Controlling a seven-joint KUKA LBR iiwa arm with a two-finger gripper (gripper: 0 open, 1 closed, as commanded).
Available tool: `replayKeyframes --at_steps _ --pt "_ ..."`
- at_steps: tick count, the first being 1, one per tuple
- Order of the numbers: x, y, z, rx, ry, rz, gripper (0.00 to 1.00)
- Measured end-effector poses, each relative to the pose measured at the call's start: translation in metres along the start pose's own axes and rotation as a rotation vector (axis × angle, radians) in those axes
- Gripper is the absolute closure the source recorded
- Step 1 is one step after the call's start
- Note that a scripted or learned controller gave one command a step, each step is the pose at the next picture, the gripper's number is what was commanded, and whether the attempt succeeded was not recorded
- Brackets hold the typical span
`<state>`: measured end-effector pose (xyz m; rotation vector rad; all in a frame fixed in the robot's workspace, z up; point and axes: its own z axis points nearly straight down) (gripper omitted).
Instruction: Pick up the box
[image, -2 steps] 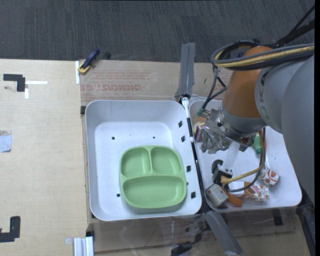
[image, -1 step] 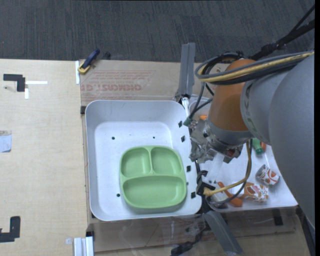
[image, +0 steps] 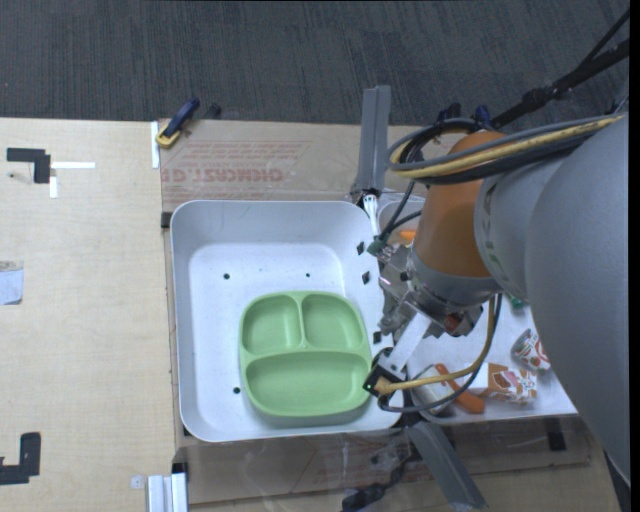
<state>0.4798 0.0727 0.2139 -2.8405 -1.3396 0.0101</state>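
The arm's orange-banded wrist (image: 455, 235) hangs over the right bin (image: 555, 405) and hides most of it. Below the wrist, my gripper (image: 437, 392) reaches down near that bin's front left part. A small white carton with red and orange print (image: 510, 384), possibly the box, lies just right of the gripper at the bin's front. A second piece with the same print (image: 529, 350) lies behind it. An orange object (image: 470, 402) lies right next to the gripper. Nothing can be seen held in the gripper.
The left bin (image: 200, 300) holds a green divided plate (image: 303, 352) towards its front right. A wall separates the two bins (image: 372, 250). Cardboard (image: 240, 165) lies behind the left bin, with a blue and yellow tool (image: 178, 120) at its far corner.
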Motion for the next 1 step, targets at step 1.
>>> replayKeyframes --at_steps 1 --pt "0.0288 -0.0215 0.0007 -0.002 0.001 0.560 1.00"
